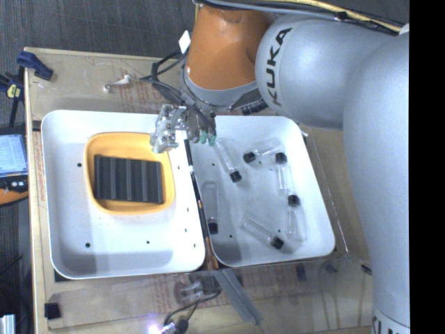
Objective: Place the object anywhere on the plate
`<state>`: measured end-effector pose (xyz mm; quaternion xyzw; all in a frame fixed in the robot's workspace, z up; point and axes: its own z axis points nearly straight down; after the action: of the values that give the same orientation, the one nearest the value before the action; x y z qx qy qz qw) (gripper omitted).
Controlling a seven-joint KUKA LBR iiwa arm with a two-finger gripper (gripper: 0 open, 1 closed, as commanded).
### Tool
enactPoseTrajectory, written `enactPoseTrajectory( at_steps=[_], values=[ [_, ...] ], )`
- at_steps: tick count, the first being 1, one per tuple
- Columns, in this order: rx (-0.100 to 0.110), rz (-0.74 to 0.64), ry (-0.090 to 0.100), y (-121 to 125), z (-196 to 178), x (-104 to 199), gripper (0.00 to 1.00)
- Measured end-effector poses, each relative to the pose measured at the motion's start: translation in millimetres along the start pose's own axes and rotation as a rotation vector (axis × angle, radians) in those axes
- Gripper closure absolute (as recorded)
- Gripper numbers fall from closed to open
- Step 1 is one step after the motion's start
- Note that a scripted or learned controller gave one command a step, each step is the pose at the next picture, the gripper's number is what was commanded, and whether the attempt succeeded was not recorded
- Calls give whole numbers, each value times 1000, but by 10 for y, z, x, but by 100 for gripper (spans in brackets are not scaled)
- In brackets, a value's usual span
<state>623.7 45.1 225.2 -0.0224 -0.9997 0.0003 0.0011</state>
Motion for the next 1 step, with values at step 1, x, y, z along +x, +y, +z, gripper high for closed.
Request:
enactPoseTrajectory(
  at_steps=[1],
  values=[
    [0, -66, -6, 106, -843, -174, 100]
  ],
)
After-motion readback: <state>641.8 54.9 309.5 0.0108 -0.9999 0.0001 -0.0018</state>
